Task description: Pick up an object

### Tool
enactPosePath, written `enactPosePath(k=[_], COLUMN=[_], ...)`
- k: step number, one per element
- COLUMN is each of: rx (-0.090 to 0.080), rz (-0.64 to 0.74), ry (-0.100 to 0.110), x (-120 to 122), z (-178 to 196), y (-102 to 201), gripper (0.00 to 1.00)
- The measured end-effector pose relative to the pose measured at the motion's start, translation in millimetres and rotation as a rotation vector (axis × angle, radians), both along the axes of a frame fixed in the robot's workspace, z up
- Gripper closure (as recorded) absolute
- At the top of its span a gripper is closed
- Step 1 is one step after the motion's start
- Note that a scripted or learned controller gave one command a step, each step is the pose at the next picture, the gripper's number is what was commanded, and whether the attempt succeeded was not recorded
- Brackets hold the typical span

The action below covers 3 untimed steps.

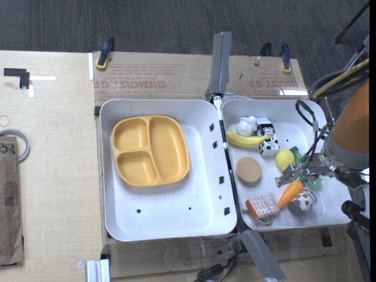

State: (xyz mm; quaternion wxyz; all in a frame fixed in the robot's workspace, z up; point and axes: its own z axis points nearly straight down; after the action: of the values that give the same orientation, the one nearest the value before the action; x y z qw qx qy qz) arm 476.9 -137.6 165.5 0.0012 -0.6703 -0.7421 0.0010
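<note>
Gripper (298, 172): low in the right bin (317, 219), fingers w/ a gap between them, tips just above/touching the top end of the toy carrot (289, 194); nothing visibly clamped, so pick judged not yet done, closing and lifting left. Carrot: orange, tapered, green top, lying tilted betw. a lemon (284, 158) and a small red-white piece (302, 201). Nearby: brown round disc (248, 170), banana (244, 139), orange box (261, 206); left bin (170, 219) w/ yellow divided plate (151, 150).

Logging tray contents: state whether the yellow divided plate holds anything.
Empty. The yellow divided plate lies flat in the left bin; all three compartments show bare yellow.
</note>
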Motion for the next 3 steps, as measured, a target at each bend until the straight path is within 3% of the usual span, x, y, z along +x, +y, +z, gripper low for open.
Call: enactPosePath(k=[1,2,3], rx=[-0.001,0.0,0.007], rz=[0.098,0.103,0.232], ry=[-0.001,-0.001,-0.002], x=[1,0,3], z=[71,-74,-73], y=[51,10,-48], gripper=[0.0,0.0,0.0])
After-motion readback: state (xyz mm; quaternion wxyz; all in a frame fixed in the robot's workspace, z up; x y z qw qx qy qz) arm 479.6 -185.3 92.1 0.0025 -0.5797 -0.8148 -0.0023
